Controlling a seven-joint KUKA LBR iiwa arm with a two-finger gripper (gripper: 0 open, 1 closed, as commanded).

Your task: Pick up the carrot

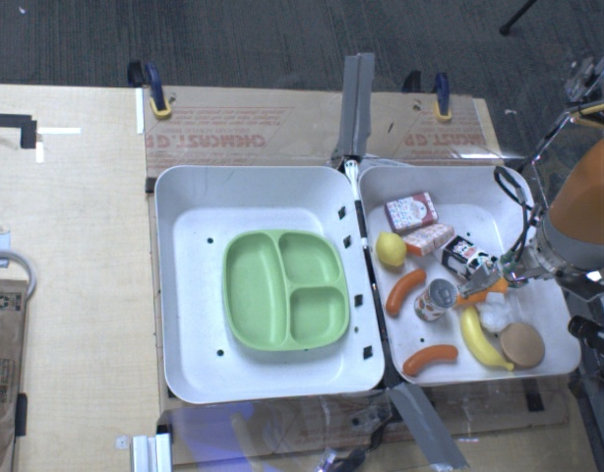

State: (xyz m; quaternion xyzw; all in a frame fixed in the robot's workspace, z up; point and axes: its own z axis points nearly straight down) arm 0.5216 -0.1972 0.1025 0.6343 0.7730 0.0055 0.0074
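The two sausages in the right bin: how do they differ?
The upper sausage lies on a diagonal beside the lemon; the lower sausage lies nearly level near the bin's front wall. The upper one sits next to the small can; the lower one lies left of the banana. Both are orange-red, slightly curved and similar in size.

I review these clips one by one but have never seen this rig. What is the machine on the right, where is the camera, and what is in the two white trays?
One camera looks down at a slant on the bench. The grey and orange robot arm reaches in from the right; its gripper sits low over a small orange piece, probably the carrot. The left bin holds a green divided plate. The right bin holds a lemon, banana, two sausages, a small can and packets. Whether anything is gripped is unclear.
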